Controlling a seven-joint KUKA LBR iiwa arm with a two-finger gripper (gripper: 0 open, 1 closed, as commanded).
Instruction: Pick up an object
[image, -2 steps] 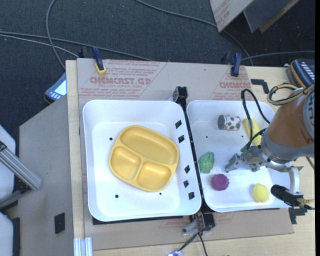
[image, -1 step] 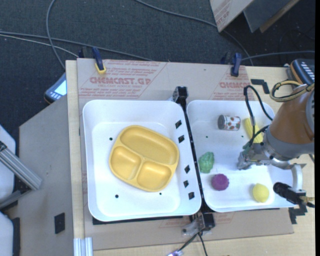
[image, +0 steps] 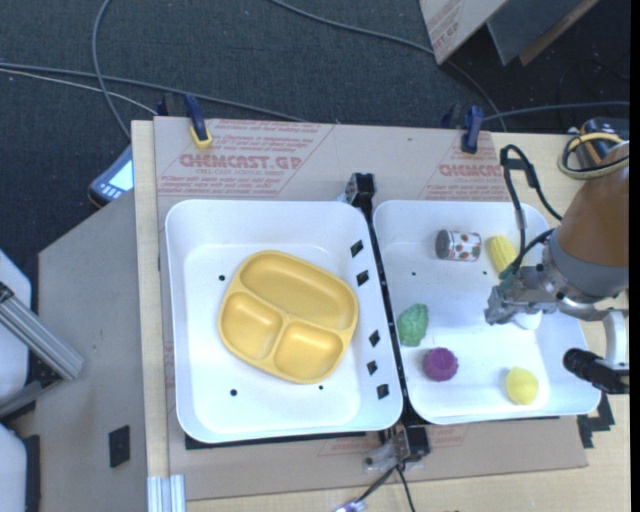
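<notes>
bins: 2 | left bin (image: 190, 300): 1 yellow divided plate (image: 288, 316) | right bin (image: 425, 395): 5 objects – small can (image: 459, 245), yellow piece (image: 500, 252), green lump (image: 413, 323), purple ball (image: 440, 363), yellow ball (image: 521, 385) | gripper (image: 508, 306): over the right bin's right half, near yellow piece; grip state cannot be told

A tray (image: 288, 316) lies in the left bin (image: 190, 300); a can (image: 459, 245) and four small items lie in the right bin (image: 430, 405).
</notes>
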